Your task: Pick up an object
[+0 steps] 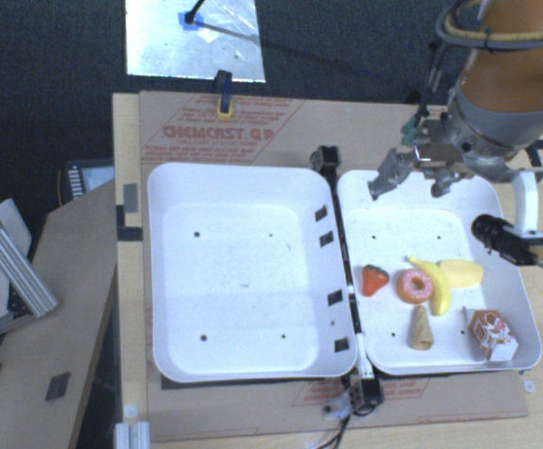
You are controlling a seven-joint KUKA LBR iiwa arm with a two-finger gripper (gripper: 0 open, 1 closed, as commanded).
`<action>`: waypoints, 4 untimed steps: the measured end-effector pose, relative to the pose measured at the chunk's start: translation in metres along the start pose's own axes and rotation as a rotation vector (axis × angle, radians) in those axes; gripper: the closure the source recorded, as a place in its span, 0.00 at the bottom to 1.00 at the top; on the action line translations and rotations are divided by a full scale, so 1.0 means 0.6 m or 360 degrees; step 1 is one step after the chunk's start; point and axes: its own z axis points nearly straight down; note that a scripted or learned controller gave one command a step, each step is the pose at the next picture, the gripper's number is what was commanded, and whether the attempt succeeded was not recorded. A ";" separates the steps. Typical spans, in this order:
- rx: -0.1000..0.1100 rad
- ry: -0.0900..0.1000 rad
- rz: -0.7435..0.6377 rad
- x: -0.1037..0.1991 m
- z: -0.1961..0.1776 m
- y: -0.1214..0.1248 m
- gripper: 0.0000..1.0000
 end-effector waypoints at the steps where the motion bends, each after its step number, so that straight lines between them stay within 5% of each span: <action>1: -0.0002 0.0004 -0.0008 0.127 -0.140 0.020 0.00; 2: 0.0008 -0.0001 -0.0001 0.119 -0.150 0.019 1.00; 4: 0.0000 -0.0002 -0.0020 0.118 -0.187 0.022 1.00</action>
